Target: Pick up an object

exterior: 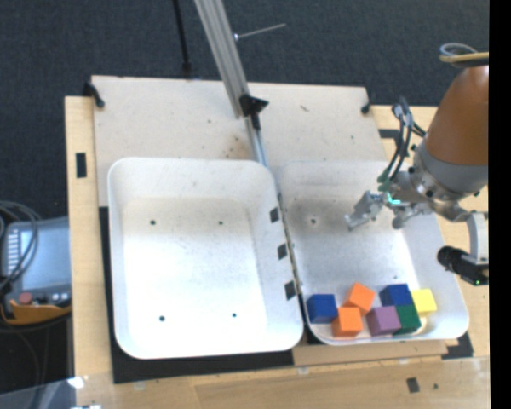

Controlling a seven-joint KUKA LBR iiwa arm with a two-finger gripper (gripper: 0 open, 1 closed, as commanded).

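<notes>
The arm (460,135) reaches in over the right bin (324,228), its tool (370,211) hanging above the bare upper part of that bin, well apart from the blocks. Whether the tool is released or clenched I cannot tell (it is too blurred). The blocks huddle along that bin's near edge: a blue cube (322,307), two orange cubes (361,296), a purple cube (382,319), a green cube (409,318), a second blue cube (397,295) and a yellow cube (424,301). The left bin (196,254) lies just beside it on the tabletop (179,118).
</notes>
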